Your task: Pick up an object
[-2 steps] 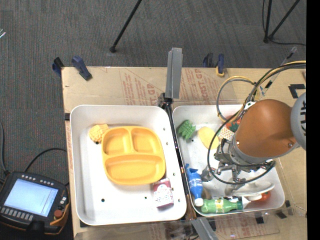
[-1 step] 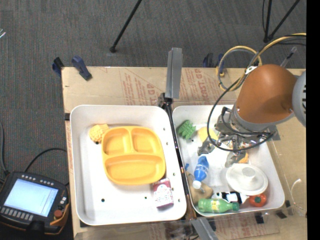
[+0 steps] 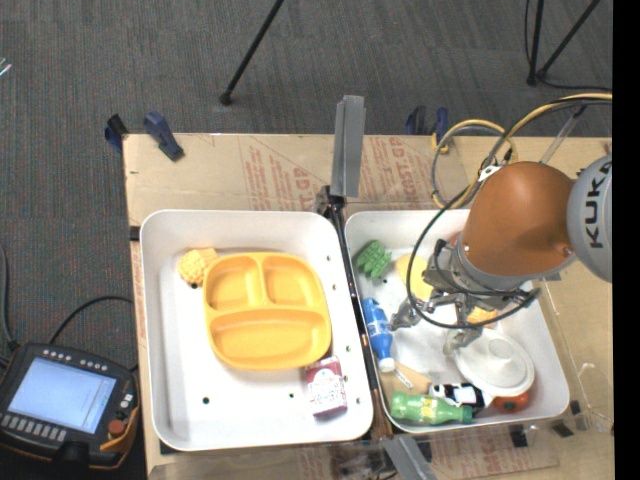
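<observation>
My gripper (image 3: 438, 320) hangs low over the middle of the right bin (image 3: 556, 368), under the orange wrist band (image 3: 515, 218), which hides much of it. Around it lie a blue bottle (image 3: 376, 329) to its left, a green toy (image 3: 372, 258) at the bin's back left, a white bowl-like piece (image 3: 497, 364) to its front right, and a green bottle (image 3: 430, 408) along the front wall. I see nothing clearly held in it.
The left bin (image 3: 165, 368) holds a yellow divided plate (image 3: 266, 310), a small yellow corn-like toy (image 3: 195, 265) and a pink carton (image 3: 325, 386). Cables (image 3: 470, 143) loop behind the arm. A teach pendant (image 3: 62, 400) lies at the lower left.
</observation>
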